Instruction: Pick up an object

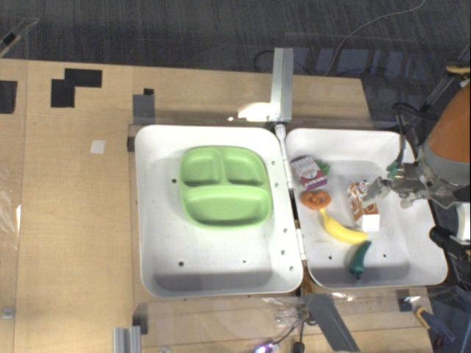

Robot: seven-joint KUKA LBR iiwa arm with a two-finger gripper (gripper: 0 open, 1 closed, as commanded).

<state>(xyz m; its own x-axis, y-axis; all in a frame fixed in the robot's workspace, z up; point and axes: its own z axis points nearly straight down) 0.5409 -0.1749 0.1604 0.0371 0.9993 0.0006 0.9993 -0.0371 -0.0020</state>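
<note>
The pincer (383,186) hovers in the right white bin (412,267) beside the red-and-white carton (361,200) (finger state: cannot tell). The yellow plastic banana (341,229) touches that carton, so a descent could nudge both and miss.

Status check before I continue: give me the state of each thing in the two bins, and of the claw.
Green divided plate: flat, upright, in the left bin.
Purple packet: lying in the right bin.
Orange piece: lying below the packet.
Banana: lying flat.
Red-and-white carton: lying beside the banana.
Dark green vegetable: lying near the front wall.
Claw: above the right bin, holding nothing visible.
</note>
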